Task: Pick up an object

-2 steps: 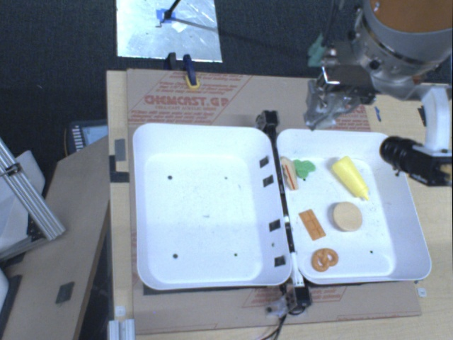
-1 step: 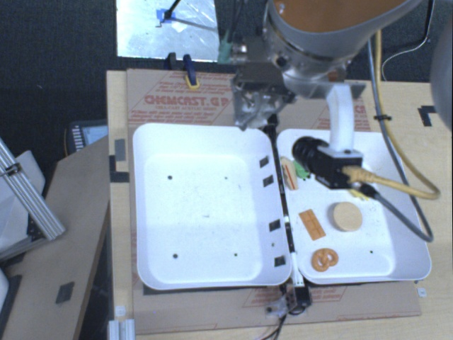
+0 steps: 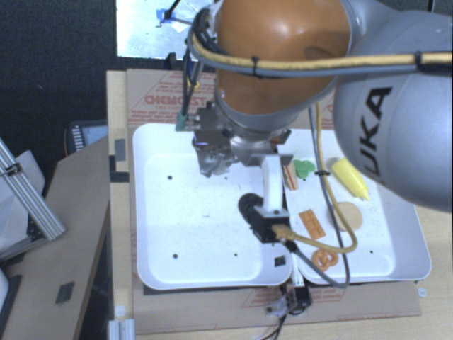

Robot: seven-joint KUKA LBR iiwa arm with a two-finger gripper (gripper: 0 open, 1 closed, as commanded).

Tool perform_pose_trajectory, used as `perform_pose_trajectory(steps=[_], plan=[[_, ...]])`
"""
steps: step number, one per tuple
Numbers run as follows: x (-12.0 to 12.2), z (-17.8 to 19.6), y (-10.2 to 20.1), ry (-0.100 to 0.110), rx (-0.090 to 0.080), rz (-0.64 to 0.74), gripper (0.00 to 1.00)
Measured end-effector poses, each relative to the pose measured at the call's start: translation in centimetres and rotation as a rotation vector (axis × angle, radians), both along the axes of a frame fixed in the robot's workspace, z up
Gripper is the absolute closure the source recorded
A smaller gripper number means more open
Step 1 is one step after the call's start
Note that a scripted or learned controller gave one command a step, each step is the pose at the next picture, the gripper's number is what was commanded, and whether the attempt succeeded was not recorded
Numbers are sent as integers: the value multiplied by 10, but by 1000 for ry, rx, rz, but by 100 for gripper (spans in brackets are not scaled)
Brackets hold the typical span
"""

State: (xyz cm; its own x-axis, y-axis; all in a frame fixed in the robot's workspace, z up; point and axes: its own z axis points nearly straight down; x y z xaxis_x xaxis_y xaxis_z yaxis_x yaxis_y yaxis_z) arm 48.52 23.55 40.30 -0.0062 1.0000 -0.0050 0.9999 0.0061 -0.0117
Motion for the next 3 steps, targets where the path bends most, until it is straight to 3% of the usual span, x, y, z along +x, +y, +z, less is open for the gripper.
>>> perform_pose_trajectory(steps=[1,2,3], plan=[[37,-290,-11,2,-1,-7,100],[40,-270,-8,-10,6,-6,100],[134,-202,-2,-27,9,-4,100]])
